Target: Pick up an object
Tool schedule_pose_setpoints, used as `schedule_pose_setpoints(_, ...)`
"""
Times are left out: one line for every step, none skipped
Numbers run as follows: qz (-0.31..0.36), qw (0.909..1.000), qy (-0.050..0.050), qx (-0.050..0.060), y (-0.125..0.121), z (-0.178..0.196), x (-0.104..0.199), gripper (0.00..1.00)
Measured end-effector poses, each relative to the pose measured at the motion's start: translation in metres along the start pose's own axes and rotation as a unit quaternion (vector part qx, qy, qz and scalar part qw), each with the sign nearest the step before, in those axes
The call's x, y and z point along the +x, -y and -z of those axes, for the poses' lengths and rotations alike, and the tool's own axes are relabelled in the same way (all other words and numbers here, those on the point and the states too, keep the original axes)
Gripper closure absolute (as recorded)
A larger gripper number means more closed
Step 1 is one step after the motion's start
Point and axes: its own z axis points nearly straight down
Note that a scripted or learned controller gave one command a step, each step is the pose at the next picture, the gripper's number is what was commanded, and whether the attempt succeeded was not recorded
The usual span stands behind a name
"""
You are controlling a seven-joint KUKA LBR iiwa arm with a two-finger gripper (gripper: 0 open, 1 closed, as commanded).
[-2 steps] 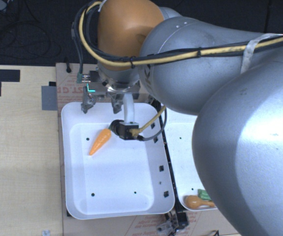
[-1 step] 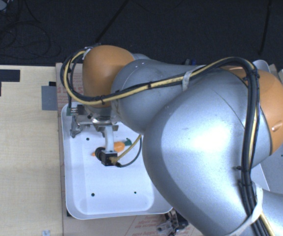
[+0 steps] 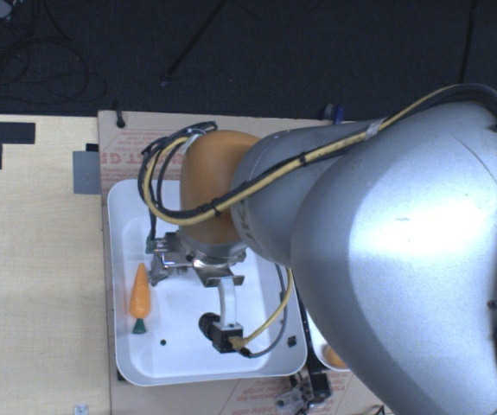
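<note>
An orange carrot-shaped toy (image 3: pixel 140 290) with a green tip lies along the left side of the left white bin (image 3: pixel 123 232). My gripper (image 3: pixel 165 264) hangs low over the middle of that bin, just to the right of the carrot's upper end. The orange wrist band and the grey arm hide most of the gripper from above. Nothing is visibly held.
A small dark speck (image 3: pixel 162 343) sits on the bin floor near the front. The arm covers nearly all of the right bin (image 3: pixel 319 354), where a bit of something orange (image 3: pixel 335 358) peeks out. Cardboard and a tan bench surround the bins.
</note>
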Motion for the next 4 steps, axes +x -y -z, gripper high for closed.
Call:
schedule_pose_setpoints(-0.003,0.9999,0.007,-0.013,0.004,-0.024,0.028,0.0)
schedule_pose_setpoints(0.001,0.9999,-0.003,-0.014,-0.07,0.098,0.016,0.0)
schedule_pose_setpoints(0.004,0.9999,-0.004,-0.012,-0.071,0.221,0.04,0.0)
schedule_pose_setpoints(0.007,1.0,0.0,-0.004,-0.069,0.221,0.04,1.0)
